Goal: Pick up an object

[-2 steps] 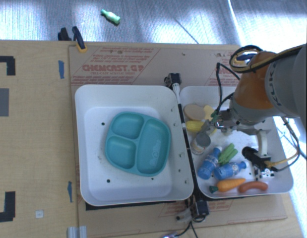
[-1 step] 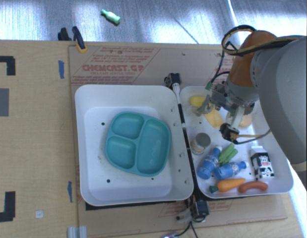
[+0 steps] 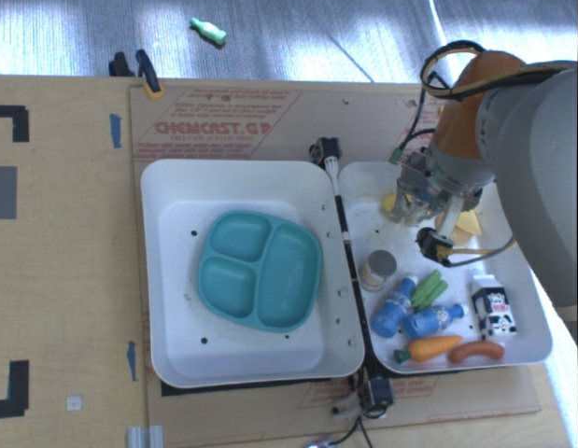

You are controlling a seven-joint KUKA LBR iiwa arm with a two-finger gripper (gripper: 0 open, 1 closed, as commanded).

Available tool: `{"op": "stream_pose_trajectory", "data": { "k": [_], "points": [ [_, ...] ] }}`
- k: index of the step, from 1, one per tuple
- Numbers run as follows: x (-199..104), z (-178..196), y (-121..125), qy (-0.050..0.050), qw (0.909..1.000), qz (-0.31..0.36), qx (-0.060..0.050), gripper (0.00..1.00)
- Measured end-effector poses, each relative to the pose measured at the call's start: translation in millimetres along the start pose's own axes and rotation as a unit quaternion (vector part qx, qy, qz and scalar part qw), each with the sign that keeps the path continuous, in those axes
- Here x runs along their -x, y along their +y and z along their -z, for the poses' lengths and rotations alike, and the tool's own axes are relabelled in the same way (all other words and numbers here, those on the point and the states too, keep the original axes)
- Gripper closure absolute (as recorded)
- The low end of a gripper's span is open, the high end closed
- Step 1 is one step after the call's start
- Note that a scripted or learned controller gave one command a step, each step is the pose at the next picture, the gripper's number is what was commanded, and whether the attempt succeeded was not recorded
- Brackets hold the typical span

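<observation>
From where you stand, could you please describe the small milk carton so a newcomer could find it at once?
Look in the right white bin, toward its right wall. The milk carton lies just above the red sausage, and it alone is boxy, white with black cow patches; its neighbours are rounded and coloured.

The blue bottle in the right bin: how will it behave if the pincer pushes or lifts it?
The blue bottle lies on its side, so it may roll. It looks like thin plastic, probably light. The green vegetable and carrot crowd it, so a push would likely shift them.
</observation>
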State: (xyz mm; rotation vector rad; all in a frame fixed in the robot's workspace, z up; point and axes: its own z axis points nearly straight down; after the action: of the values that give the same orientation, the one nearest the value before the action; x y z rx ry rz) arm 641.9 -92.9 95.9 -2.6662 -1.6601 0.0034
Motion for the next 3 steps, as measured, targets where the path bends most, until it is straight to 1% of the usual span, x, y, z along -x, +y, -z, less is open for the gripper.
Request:
{"op": "stream_pose_trajectory", "data": {
  "k": [1,2,3],
  "points": [
    [0,0,0,0.0,1.0,0.0,0.0,0.0],
    [15,-11,1,0.001,0.9665,0.257,0.0,0.0],
    [-1,-13,20,-0.003,0.9765,0.215,-0.016,0.0]
  ]
}}
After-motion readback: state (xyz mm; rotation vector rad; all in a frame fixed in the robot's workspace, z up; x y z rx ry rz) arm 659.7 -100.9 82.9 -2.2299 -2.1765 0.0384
